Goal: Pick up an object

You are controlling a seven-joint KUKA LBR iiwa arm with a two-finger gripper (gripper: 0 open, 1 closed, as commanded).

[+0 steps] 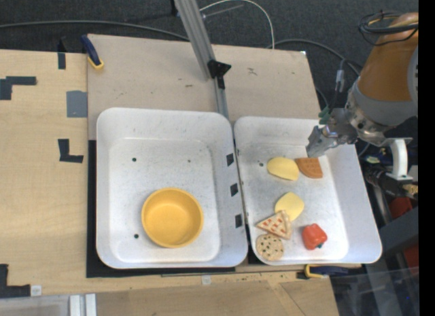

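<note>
Right bin (pixel 353 192) (six toy foods (pixel 283 168)).

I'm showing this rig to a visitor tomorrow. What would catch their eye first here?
Probably the yellow bowl, alone in the left bin. Next, the toy food in the right bin: two pale yellow pieces, an orange-brown one, a pizza slice, a cookie and a red pepper. The gripper hangs over that bin's far right corner, near the orange-brown piece.

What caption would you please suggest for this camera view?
KUKA gripper hovering above toy foods in the right bin; yellow bowl in the left bin.
</note>
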